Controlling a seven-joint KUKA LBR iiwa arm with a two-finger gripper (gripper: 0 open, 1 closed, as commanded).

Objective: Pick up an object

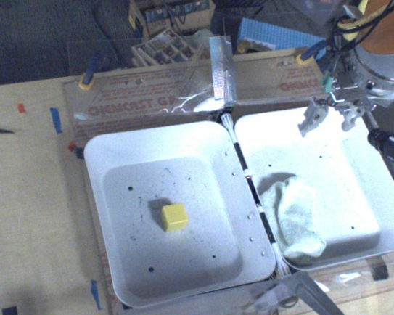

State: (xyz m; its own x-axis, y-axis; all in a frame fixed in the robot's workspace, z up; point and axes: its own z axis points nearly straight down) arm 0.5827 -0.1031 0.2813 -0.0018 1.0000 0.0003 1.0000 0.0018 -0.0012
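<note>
- My tool (330, 117) hangs above the upper edge of the right bin (385, 235), near its back rim; I cannot tell from this slanted view whether it is released or clenched, and I see nothing carried in it.
- 2 candidates are on offer: a yellow block (174, 216) lying in the middle of the left bin (109, 159), and a pale cloth (294, 221) crumpled against the left wall of the right bin, toward its front.
- Risk 1: the cloth is nearly the same white as the bin floor, so I judge a descent could land beside it or on a thin fold and close on nothing.
- Risk 2: the cloth sits just beside the divider (248, 182) between the bins; coming down there, I could strike the rim.
- Risk 3: the cloth is limp, so a pinch on 1 loose edge may slip out during the lift.
- Risk 4: the block is well apart from my tool, across the divider; a long reach leaves room for a misaligned close that nudges it away.
- The block looks small, solid and roughly cubic, bright yellow, with a short shadow on its left; it stands free of the walls, which I judge the easier grasp.
</note>
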